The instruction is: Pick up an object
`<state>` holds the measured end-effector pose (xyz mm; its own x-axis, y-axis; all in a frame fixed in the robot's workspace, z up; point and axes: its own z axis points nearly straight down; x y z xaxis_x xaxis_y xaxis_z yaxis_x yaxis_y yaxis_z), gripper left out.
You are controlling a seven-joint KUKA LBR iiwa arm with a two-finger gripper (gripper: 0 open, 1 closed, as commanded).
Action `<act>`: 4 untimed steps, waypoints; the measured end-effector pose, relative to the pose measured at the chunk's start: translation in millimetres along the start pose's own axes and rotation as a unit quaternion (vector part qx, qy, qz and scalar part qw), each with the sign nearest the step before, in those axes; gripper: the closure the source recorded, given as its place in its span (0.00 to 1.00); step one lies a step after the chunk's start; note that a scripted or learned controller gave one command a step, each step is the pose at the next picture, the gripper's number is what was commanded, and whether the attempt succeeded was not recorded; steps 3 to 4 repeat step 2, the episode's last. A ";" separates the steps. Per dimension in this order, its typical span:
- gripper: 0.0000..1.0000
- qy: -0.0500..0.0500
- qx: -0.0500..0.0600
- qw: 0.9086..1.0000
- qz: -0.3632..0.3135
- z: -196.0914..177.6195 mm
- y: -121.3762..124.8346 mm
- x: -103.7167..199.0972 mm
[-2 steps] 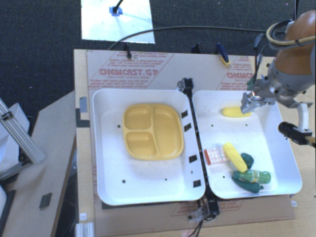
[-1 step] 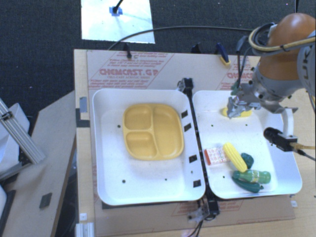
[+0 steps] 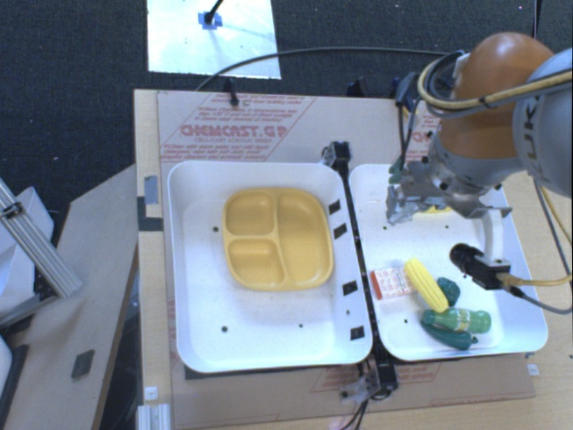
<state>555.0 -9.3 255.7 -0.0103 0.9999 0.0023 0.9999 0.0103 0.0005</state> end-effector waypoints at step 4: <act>1.00 0.000 0.001 1.000 0.000 9.4 -38.7 109.7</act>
